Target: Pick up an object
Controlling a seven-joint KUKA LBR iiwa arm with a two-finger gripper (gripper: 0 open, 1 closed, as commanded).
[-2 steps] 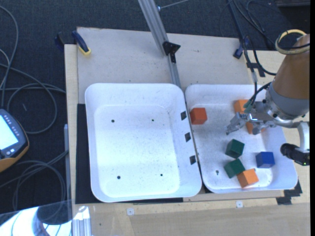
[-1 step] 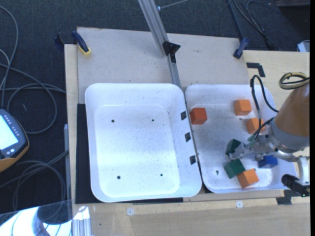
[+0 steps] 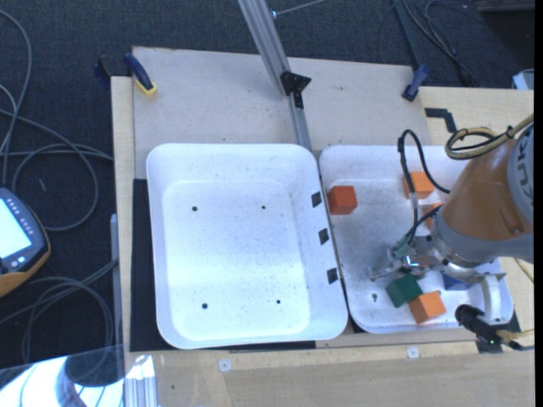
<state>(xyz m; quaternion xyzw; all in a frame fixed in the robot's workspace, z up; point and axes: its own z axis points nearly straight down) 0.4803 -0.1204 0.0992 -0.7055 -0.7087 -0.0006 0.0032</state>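
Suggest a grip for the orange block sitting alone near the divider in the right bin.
Probably straight down from above, closing on two opposite side faces of the orange block. It lies flat in the right bin with bare floor all round, so either pair of faces looks open. The bin wall on its left is fairly close; the pair of faces running along that wall seems safer.

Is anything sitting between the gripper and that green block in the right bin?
Nothing visible does. The gripper hangs low in the right bin, with the green block just beside and below it in the view. The orange block lies past the green one, touching it.
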